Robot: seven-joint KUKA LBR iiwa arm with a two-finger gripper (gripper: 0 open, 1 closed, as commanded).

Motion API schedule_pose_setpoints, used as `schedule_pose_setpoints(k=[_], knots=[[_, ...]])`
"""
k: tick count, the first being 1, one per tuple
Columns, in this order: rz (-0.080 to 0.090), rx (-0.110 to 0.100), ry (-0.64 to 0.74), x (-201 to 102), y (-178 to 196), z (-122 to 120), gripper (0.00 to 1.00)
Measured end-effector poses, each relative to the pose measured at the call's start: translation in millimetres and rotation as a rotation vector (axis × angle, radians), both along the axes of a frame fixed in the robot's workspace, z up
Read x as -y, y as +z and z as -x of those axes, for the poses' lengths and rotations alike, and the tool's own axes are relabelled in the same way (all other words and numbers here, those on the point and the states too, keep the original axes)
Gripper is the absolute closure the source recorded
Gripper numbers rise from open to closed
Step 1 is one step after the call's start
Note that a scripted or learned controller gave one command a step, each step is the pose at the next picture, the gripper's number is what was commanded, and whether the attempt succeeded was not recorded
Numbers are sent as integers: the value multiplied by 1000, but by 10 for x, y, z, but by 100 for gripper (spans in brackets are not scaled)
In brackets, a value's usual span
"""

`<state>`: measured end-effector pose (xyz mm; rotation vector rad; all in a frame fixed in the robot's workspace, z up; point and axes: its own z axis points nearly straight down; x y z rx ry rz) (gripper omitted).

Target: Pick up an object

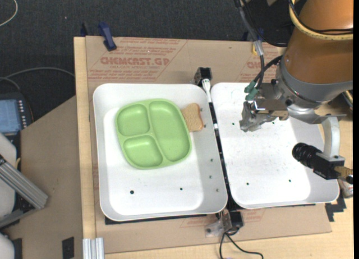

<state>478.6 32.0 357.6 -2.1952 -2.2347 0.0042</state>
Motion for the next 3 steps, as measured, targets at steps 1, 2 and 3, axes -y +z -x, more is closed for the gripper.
schedule_pose_setpoints(k=[1,2,3], knots=[[2,14,-10,-495,388,-10,100],[4,20,-21,-147,1154,-13,100],[4,1,-11,-774,698,2,100]])
